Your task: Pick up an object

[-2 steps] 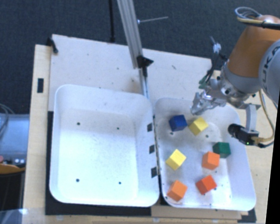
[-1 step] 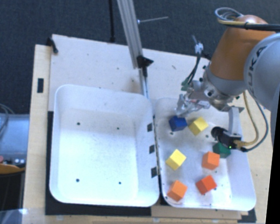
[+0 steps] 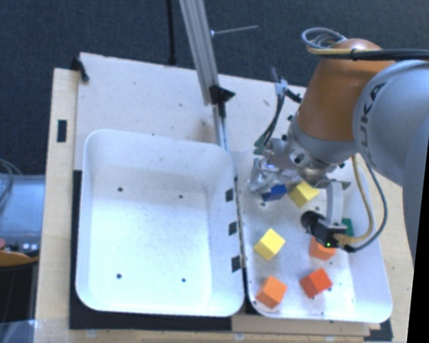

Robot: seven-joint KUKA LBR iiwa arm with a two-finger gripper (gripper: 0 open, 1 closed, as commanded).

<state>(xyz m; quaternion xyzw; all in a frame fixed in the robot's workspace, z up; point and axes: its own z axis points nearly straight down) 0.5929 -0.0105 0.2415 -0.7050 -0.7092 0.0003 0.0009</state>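
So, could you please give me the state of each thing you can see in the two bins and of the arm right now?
Left bin: sits on the bench, beside the right bin.
Right bin: holds the blocks.
Yellow block: loose, mid-bin.
Second yellow block: beside the end effector.
Orange block: loose, near front rim.
Red-orange block: loose.
Third orange block: partly hidden.
Blue piece: under the end effector.
End effector: low in the right bin.

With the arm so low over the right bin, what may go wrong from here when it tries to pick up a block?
1. The pincer sits near the right bin's upper left wall, beside a blue object and a yellow block; it may nudge one instead of grasping it.
2. The blue object is mostly hidden by the arm, so a grasp on it may slip.
3. Cables hang over an orange block and may drag it.
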